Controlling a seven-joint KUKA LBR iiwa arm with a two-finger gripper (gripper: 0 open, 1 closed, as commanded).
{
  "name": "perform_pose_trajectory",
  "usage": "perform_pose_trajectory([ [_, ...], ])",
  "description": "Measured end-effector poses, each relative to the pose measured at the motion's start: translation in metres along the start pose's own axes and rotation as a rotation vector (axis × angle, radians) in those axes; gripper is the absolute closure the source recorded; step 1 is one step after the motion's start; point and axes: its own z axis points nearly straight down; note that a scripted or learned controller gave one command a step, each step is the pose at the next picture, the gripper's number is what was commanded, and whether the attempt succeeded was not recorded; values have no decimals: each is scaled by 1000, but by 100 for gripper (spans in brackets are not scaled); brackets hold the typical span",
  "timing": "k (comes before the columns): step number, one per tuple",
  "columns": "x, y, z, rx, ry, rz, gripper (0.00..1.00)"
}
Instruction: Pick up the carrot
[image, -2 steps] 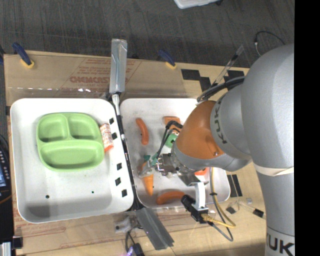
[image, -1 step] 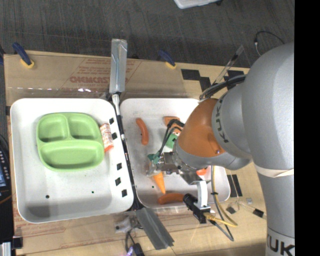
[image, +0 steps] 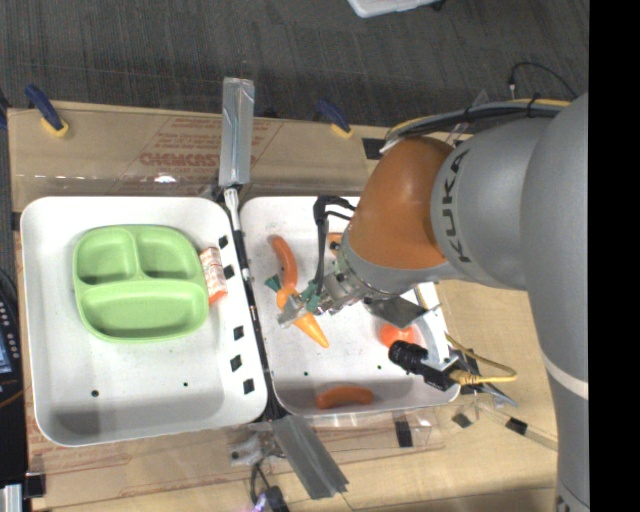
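Observation:
The carrot (image: 314, 329) is a short orange cone lying near the middle of the right bin (image: 300, 215), its tip pointing down and right. My gripper (image: 307, 303) reaches in from the right under the large orange and grey wrist (image: 405, 215) and sits right at the carrot's upper, thicker end. The wrist hides the far right part of the bin. Whether the carrot is held is unclear from this angle.
A long orange pepper-like item (image: 285, 260) with a green stem lies just left of the gripper. An orange sausage shape (image: 345, 397) rests by the front wall, a red-orange piece (image: 396, 335) to the right. The left bin (image: 60, 400) holds a green divided tray (image: 140, 280) and a small packet (image: 212, 268).

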Motion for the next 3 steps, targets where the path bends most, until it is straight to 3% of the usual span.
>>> perform_pose_trajectory([
  [1, 0, 0, 0, 0, 0, 0, 0],
  [2, 0, 0, 0, 0, 0, 0, 0],
  [3, 45, 15, 1, 3, 2, -10, 0],
])
